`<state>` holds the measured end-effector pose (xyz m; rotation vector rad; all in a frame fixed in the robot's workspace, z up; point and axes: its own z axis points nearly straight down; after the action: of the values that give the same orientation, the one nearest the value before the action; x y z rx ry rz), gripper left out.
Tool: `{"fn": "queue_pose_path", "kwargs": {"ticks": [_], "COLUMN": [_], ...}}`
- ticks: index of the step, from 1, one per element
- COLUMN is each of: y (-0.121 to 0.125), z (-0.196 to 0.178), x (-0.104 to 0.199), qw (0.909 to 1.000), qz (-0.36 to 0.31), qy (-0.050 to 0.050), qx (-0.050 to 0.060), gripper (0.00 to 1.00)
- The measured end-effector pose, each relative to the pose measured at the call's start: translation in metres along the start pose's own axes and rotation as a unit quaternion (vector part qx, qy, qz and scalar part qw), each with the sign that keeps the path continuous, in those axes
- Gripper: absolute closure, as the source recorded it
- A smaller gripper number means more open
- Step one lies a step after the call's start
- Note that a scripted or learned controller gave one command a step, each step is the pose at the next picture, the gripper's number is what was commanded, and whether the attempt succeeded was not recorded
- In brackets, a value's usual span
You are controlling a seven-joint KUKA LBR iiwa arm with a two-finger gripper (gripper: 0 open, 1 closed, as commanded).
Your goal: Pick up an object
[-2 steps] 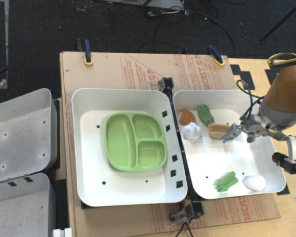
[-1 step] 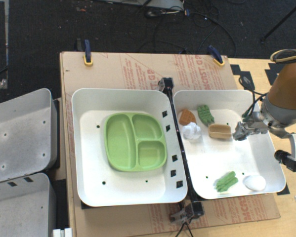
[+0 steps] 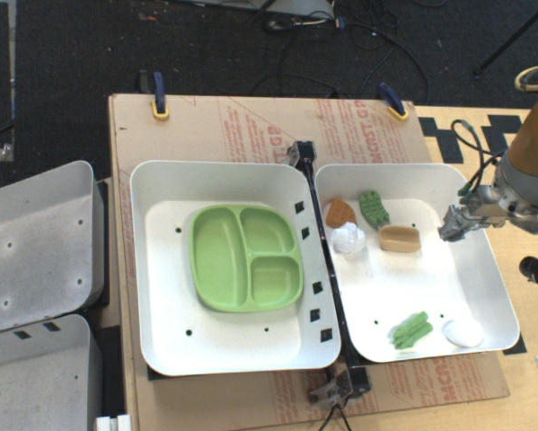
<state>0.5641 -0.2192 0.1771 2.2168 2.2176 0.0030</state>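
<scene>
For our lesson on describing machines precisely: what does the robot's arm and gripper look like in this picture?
The arm enters from the right as a rounded body with an orange-brown band over a grey section. Its gripper is a compact grey and dark metal block, angular in outline. A black cable loops beside the wrist. No lettering or markings can be made out on it.
</scene>
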Motion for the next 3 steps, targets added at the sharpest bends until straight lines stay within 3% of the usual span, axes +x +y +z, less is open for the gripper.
{"fn": "queue_pose_path", "kwargs": {"ticks": [1, 2, 3], "y": [0.01, 0.011, 0.007], "z": [-0.055, -0.078, -0.068], "x": [0.006, 0.006, 0.051], "qw": [1.0, 1.0, 1.0], "qz": [-0.002, -0.001, -0.003], "qy": [0.0, 0.0, 0.002], "qx": [0.0, 0.001, 0.004], "gripper": [1.0, 1.0, 1.0]}}
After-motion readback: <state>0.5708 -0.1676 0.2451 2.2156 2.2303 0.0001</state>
